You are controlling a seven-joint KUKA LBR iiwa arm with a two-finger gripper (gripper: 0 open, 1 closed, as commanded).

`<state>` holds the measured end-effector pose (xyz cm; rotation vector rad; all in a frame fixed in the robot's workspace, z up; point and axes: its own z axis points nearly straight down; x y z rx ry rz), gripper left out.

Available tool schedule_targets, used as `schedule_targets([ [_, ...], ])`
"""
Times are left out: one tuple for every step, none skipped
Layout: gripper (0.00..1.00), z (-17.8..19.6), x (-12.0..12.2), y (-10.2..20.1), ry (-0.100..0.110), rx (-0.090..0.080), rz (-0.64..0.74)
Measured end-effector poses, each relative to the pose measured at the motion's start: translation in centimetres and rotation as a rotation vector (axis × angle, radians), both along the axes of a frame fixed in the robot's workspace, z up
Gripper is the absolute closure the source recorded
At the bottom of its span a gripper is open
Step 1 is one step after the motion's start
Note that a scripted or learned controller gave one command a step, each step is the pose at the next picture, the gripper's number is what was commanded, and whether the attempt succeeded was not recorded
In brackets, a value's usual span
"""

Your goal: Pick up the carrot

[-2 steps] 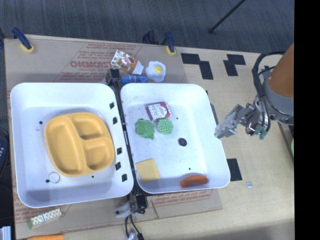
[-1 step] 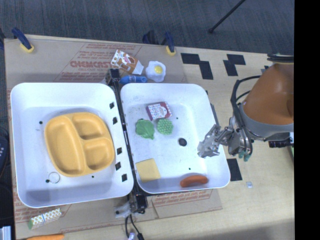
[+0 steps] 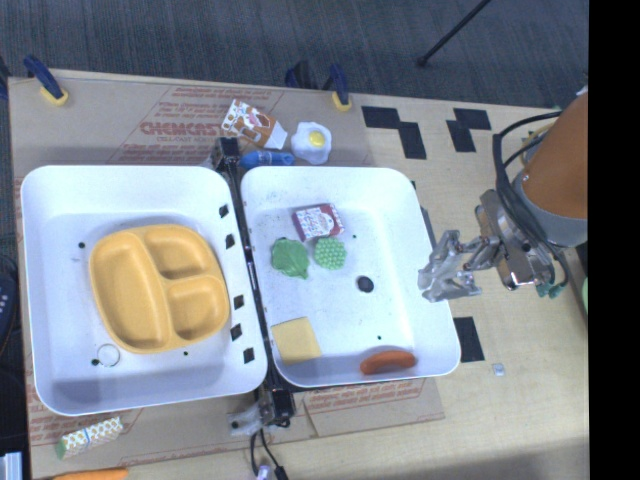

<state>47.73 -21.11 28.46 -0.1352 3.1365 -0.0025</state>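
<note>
The carrot, a short orange stick, lies against the near wall of the right bin, towards its near right corner. My gripper hovers over that bin's right rim, above and to the right of the carrot and well apart from it. Its fingers stand open with nothing between them.
The right bin also holds a dark red packet, two green food pieces and a yellow cheese slice. A yellow divided plate fills the left bin. A toy egg and a snack packet lie behind the bins.
</note>
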Motion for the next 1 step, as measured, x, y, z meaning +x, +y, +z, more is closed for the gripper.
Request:
schedule_targets([
  [1.00,4.13,1.22,0.02,0.000,0.000,0.273],
])
